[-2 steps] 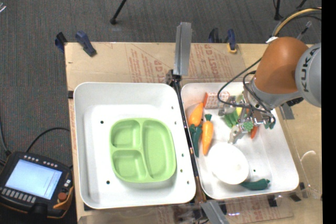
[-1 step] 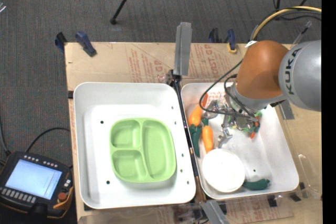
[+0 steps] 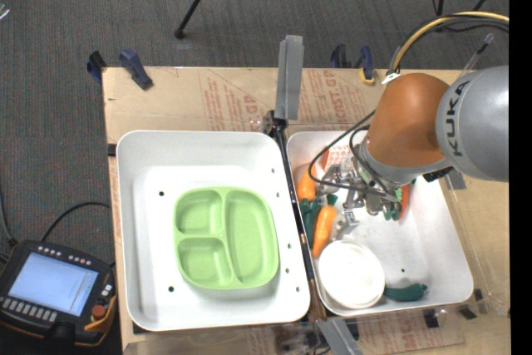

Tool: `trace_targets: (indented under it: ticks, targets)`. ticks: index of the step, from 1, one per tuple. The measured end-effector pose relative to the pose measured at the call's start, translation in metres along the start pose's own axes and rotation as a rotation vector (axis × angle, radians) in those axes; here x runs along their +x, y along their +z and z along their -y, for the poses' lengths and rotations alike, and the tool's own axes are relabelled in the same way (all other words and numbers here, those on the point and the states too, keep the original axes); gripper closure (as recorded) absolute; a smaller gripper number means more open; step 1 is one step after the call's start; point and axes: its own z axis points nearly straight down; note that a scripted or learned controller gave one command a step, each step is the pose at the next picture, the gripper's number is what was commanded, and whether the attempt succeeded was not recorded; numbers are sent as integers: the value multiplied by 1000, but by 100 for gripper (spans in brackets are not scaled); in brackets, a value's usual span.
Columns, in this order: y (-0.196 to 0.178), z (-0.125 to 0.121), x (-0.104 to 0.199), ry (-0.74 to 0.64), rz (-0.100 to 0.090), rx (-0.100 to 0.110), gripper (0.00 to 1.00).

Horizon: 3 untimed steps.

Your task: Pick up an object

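Observation:
In the right bin (image 3: 445,249) my gripper (image 3: 356,199) hangs low under the orange wrist band, over the bin's left half. An orange toy carrot (image 3: 322,229) with a green top lies just left of and below it. A second orange piece (image 3: 305,183) rests against the bin's left wall. A white bowl (image 3: 352,273) sits at the front of the bin, and a dark green vegetable (image 3: 407,291) lies to its right. A red piece (image 3: 405,200) peeks out at the gripper's right. The arm hides whatever lies directly beneath the wrist.
The left bin (image 3: 141,170) holds a light green divided plate (image 3: 226,239). A white and red packet (image 3: 337,155) lies at the back of the right bin. A grey post (image 3: 290,83) stands behind the bins' shared edge. A teach pendant (image 3: 54,287) sits off the bench at lower left.

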Motion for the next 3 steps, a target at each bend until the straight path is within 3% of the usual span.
trace_targets:
  ticks: [1, 2, 3]
  targets:
    - [-9, 2, 0, -3, -5, 6, 100]
    - [-161, -43, -60, 110, 3, 0, 100]
    - [-159, -44, -59, 108, -13, -2, 100]
